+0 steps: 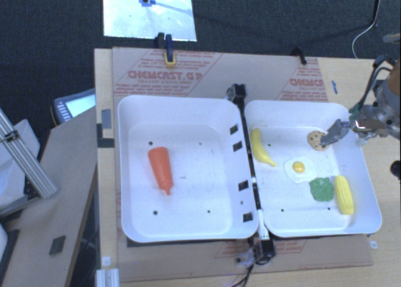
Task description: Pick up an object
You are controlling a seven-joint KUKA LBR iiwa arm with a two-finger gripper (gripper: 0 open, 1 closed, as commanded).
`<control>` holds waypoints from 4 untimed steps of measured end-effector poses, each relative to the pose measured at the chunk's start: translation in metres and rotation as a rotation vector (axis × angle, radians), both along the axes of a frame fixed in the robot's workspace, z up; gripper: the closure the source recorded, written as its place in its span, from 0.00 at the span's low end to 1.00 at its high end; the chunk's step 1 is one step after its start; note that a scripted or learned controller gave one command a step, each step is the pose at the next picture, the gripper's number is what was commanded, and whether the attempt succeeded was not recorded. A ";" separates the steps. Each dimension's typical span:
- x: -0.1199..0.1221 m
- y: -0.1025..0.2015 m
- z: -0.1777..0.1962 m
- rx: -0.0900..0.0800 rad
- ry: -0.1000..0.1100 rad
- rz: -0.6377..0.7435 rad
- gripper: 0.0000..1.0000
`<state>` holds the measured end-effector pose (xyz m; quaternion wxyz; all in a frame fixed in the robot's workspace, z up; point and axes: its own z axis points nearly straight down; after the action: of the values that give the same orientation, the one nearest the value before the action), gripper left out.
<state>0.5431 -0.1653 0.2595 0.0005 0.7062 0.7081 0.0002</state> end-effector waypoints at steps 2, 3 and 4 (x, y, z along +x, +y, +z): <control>0.080 0.030 -0.010 0.000 -0.005 0.005 1.00; 0.080 0.029 -0.010 0.000 -0.004 0.005 0.00; 0.081 0.030 0.001 -0.001 -0.008 0.008 1.00</control>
<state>0.6242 -0.1357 0.2604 0.0034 0.7034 0.7108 0.0027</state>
